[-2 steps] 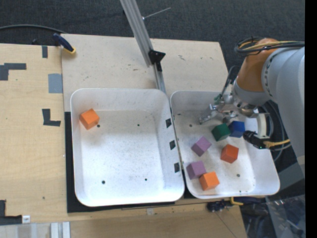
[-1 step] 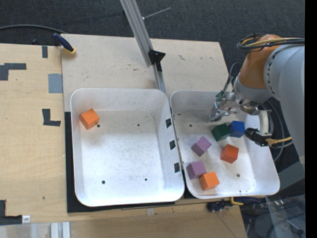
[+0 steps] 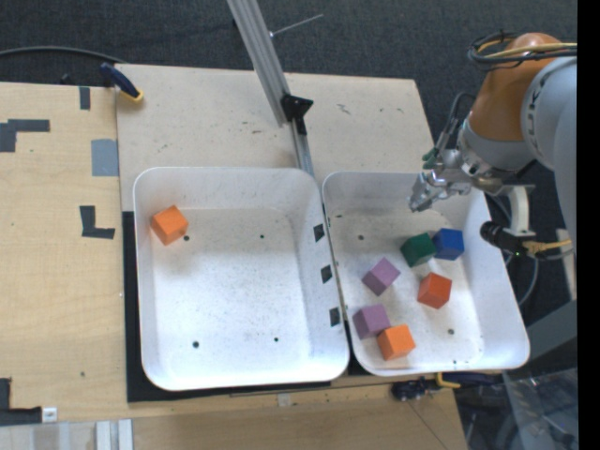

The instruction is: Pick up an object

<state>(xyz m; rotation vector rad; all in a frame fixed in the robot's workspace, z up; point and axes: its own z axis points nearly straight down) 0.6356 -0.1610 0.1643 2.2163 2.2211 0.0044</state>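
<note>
Worktop: pale wooden worktop (image 3: 216, 120) on dark carpet, bearing two shallow white bins side by side.
Fingers: the gripper (image 3: 422, 200) hangs over the upper part of the right white bin (image 3: 497, 345); nothing shows between its tips, and whether they are spread or closed I cannot tell.
Nearest blocks: small green cube (image 3: 418, 249) and small blue cube (image 3: 450, 243) sit touching each other, just below the gripper.
Further blocks: red-orange cube (image 3: 434, 291) lies near the blue one, toward the bin's front; light purple cube (image 3: 382, 276) is left of it.
Front of bin: second purple cube (image 3: 371, 320) and an orange cube (image 3: 396, 341) sit just beside each other, near the front-left corner.
Left white bin (image 3: 150, 345): one orange cube (image 3: 170, 224) alone near its upper-left corner, well apart from the rest.
Arm: grey arm with orange band (image 3: 511, 92) reaches in from the right.
Background: slanted aluminium rail (image 3: 258, 45) crosses the worktop to the seam between bins.
</note>
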